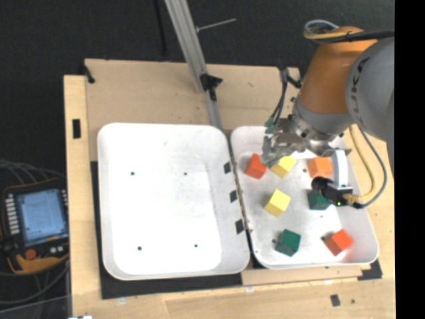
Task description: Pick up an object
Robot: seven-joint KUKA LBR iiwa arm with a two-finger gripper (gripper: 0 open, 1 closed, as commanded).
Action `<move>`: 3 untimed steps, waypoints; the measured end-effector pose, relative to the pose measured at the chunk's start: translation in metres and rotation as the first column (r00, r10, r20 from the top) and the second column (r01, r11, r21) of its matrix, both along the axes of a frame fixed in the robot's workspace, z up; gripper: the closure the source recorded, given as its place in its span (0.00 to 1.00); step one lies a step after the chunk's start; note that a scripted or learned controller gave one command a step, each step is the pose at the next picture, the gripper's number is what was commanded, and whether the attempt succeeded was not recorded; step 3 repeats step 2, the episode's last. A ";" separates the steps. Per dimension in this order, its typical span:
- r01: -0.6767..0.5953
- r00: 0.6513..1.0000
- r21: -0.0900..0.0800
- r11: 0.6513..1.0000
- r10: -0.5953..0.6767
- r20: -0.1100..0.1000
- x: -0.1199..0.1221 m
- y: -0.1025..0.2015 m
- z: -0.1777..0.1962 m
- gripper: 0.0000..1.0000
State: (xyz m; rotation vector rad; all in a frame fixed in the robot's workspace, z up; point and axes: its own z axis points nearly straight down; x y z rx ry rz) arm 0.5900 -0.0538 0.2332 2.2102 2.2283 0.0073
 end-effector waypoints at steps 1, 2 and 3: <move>0.000 1.000 0.000 1.000 0.000 0.001 -0.005 0.056 0.011 1.00; 0.002 1.000 -0.001 1.000 -0.002 -0.007 -0.006 0.107 -0.001 1.00; 0.002 1.000 -0.001 1.000 -0.002 -0.007 -0.006 0.107 -0.001 1.00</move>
